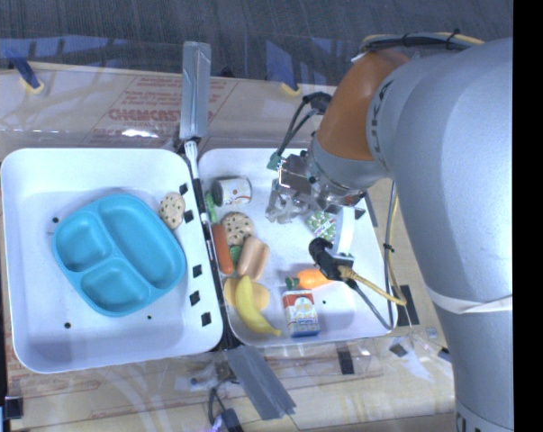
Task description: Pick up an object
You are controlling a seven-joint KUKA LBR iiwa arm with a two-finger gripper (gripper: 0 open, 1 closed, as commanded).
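Two shallow white plastic bins sit side by side on my bench: the left bin (28,331) carries a blue divided plastic tray (118,252), the right bin (366,318) a heap of toy food. My gripper (294,201) hangs over that right bin's far half; whether it is spread or closed I cannot tell. The yellow plastic banana (250,306) lies well apart, toward the near wall, beside a small orange-and-white carton (300,313).
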